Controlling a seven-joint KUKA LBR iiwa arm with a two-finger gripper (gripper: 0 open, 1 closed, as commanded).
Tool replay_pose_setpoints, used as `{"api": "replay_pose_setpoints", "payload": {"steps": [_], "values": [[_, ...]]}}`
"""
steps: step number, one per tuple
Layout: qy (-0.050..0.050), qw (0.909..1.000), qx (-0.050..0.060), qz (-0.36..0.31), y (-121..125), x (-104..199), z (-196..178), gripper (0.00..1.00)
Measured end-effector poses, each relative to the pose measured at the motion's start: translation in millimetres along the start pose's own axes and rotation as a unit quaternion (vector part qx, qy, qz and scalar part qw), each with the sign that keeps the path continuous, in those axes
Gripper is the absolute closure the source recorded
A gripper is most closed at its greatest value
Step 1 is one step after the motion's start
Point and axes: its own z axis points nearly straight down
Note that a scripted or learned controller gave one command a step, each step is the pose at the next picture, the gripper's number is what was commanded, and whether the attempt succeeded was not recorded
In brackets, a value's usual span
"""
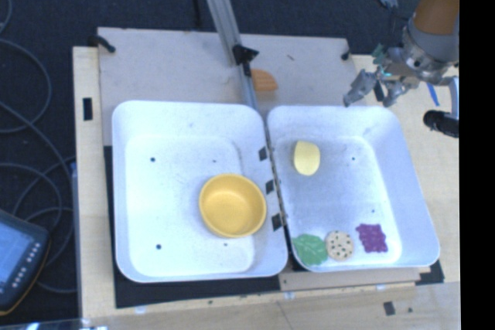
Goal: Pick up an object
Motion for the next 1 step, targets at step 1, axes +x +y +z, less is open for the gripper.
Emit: {"api": "replay_pose_setpoints", "payload": {"steps": [1], "values": [[-0.001,1.0000,0.000,0.000,-0.1,-0.4,-0.1,0.00]]}}
